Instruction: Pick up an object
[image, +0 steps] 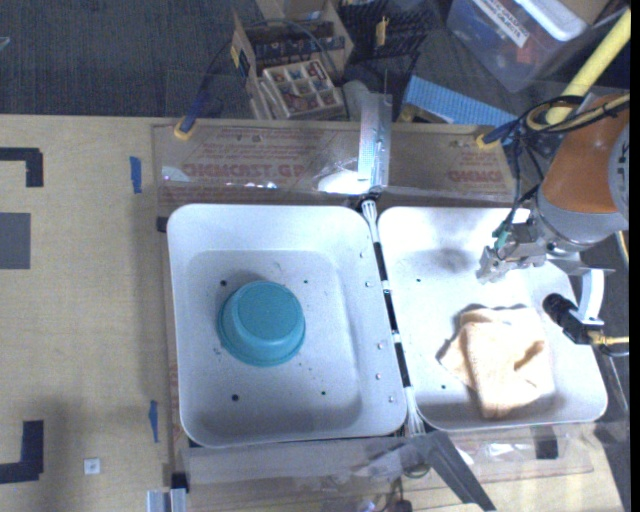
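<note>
Cloth (503, 362), crumpled in the right bin (430, 240), is seen just below the gripper (497, 258), which is apparently held above it; the gripper's grasp cannot be told.

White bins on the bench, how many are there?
2, side by side: the left bin holds a blue bowl, the right bin a tan cloth.
</note>
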